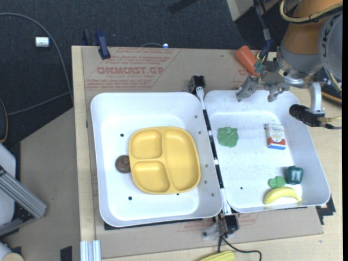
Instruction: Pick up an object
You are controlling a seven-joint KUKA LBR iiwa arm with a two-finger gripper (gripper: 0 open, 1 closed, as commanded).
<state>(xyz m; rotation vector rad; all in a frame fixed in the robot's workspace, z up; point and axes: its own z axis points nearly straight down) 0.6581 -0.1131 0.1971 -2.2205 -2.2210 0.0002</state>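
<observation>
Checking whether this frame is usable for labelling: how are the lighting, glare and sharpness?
Camera view: even, soft overhead light, with faint shadows under the yellow divided plate and the banana; the white bins are bright, but their rims stay readable; small items like the carton are sharp enough, though its print is illegible; the gripper looks slightly soft.

Blue clamp (101,44) at bench's (136,69) far-left edge (printed cardboard top); white tag (42,41) on dark carpet (32,80).
</observation>
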